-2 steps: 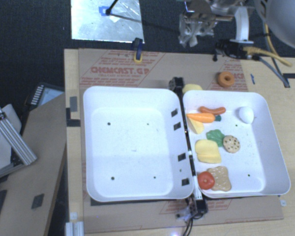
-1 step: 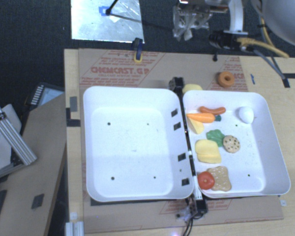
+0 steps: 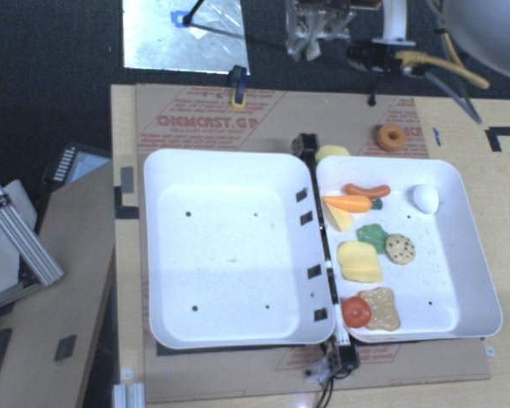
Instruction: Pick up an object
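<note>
The right bin (image 3: 459, 253) holds several toy foods. A red sausage (image 3: 367, 190) and an orange carrot (image 3: 348, 202) lie at its far left, with a white egg (image 3: 425, 198) to their right. Further forward are a green broccoli piece (image 3: 373, 235), a round cookie (image 3: 399, 248) and a yellow block (image 3: 359, 262). A red tomato (image 3: 355, 312) and a tan cracker (image 3: 381, 308) sit at the near left corner. My gripper (image 3: 313, 36) hangs high beyond the far edge of the bench, well away from both bins.
The left bin (image 3: 166, 228) adjoins the right one along a black hinge strip. A brown donut (image 3: 391, 137) and a yellow piece (image 3: 331, 153) lie on the cardboard behind the right bin. Yellow cables (image 3: 442, 62) trail from the arm at top right.
</note>
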Controlling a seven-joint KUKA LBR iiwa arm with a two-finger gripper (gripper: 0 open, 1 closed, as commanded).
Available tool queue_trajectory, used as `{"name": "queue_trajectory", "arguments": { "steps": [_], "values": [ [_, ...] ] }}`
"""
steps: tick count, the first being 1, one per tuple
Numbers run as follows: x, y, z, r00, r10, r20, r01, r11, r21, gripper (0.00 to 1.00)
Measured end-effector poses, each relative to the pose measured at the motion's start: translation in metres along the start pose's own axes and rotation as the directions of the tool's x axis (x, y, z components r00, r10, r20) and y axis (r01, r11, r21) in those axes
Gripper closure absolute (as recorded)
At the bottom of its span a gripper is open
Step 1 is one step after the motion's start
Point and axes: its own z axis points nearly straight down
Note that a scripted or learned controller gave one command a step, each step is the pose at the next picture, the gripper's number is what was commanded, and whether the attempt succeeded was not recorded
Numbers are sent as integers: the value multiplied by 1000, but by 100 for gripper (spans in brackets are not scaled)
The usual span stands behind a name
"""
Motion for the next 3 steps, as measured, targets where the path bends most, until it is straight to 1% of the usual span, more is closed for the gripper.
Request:
{"name": "queue_trajectory", "arguments": {
  "steps": [1, 2, 3],
  "values": [
    [29, 0, -26, 1000, -1, -2, 1, 1000, -2, 100],
    [32, -15, -51, 1000, 0, -1, 0, 1000, -1, 100],
    [-2, -45, -49, 1000, 6, 0, -6, 1000, 3, 100]
  ]
}}
